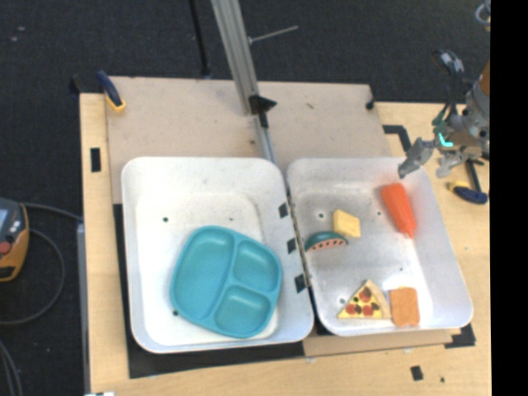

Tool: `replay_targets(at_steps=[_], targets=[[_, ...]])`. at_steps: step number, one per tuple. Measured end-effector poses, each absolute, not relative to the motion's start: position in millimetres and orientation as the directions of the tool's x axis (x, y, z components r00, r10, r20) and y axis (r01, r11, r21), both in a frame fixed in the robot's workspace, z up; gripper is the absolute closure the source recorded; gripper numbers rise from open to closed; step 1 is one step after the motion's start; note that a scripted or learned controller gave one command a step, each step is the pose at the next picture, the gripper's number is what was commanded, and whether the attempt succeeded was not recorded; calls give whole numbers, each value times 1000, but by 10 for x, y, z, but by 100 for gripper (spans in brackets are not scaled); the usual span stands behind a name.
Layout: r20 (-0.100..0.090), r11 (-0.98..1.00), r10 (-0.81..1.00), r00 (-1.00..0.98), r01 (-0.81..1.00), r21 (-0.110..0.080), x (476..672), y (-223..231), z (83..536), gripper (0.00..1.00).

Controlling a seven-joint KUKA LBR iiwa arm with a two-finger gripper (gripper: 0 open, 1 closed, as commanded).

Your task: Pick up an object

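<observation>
The carrot (398, 208) is the thing nearest to the hand, so I take it as the likely target. It lies in the right bin (441, 246), near the far right wall, with its point toward the near side. It looks like a light toy of hard plastic, smooth and a little slippery, and round, so it can roll. I think the best hold is across its thick upper part, with the fingers on the two long sides.

In the same bin there are a yellow cheese block (346, 223), a small green and red piece (325, 241), a pizza slice (364, 302) and an orange toast-like square (404, 305). The left bin (148, 188) carries a blue divided plate (226, 280).

The hand (431, 156) hangs above the far right corner of the right bin, over the surface (330, 122). Its two fingers stand well apart, with nothing between them.
</observation>
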State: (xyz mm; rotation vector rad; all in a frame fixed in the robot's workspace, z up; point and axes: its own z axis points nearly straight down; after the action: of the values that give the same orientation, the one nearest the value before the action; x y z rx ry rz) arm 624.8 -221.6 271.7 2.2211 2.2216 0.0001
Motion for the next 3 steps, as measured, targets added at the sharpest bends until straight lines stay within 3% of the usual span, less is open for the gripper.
replay_targets(at_steps=[1,3], targets=[[-1,1,1000,-1,1000,2,6253,-2216,2729,0],[-2,0,1000,0,1000,-2,6223,-2277,1872,0]])
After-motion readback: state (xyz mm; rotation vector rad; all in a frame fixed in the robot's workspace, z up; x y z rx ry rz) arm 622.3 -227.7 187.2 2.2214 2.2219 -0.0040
